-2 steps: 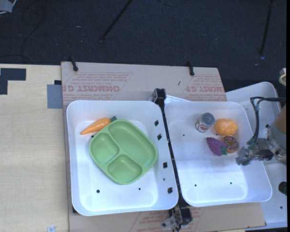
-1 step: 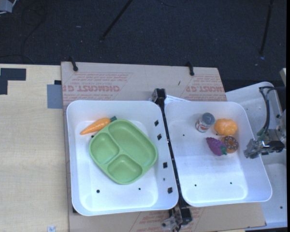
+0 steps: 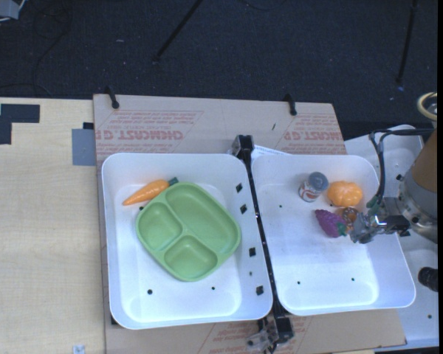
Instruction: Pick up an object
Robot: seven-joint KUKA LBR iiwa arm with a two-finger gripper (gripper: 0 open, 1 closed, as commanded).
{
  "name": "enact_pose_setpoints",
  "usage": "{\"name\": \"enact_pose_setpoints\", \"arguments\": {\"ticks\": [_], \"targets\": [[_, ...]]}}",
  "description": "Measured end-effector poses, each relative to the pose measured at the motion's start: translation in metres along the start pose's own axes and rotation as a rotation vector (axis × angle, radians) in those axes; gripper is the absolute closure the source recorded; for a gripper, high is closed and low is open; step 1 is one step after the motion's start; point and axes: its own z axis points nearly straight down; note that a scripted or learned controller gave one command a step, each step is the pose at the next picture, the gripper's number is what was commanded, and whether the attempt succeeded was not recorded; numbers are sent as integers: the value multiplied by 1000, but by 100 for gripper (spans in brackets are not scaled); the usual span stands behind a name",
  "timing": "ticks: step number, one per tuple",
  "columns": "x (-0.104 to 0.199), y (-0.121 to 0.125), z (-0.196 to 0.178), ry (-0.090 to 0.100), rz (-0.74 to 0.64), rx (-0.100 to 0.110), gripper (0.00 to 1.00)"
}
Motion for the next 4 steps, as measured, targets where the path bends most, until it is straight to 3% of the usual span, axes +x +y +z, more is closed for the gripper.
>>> {"name": "enact_pose_setpoints", "arguments": {"ticks": [2,4], "targets": [[117,19,-4,0,-1,1,100],[206,50,1,-2,1,1,100]]}}
